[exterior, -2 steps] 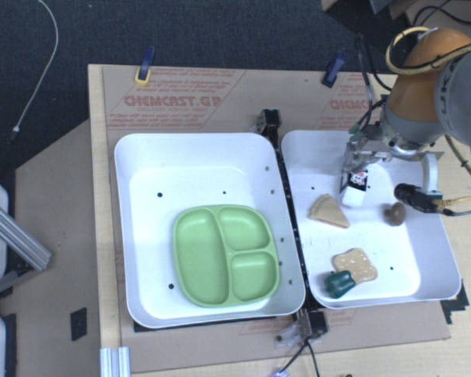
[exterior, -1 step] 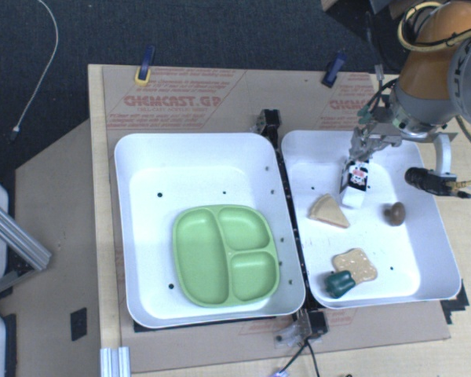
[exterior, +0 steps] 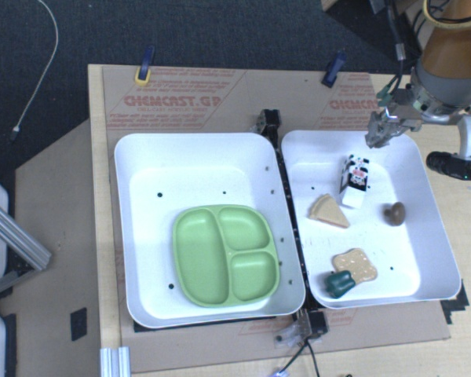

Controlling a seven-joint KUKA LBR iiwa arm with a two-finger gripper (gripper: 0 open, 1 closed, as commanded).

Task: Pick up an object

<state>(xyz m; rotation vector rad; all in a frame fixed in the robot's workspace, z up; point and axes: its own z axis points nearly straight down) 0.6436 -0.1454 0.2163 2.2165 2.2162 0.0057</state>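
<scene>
The right bin (exterior: 424, 210) holds several small items: a black-and-white milk carton (exterior: 355, 182), a tan wedge (exterior: 329, 211), a brown round piece (exterior: 394, 213), a toast slice (exterior: 356, 264) and a teal object (exterior: 338, 283). My gripper (exterior: 377, 133) hangs over the bin's far edge, up and to the right of the milk carton, with nothing visible between its fingers.
The left bin (exterior: 141, 210) carries a green divided plate (exterior: 224, 254). Blue clamps (exterior: 333, 69) and a yellow-blue clamp (exterior: 144, 67) hold the cardboard base at the back. A black clip (exterior: 268, 121) sits between the bins.
</scene>
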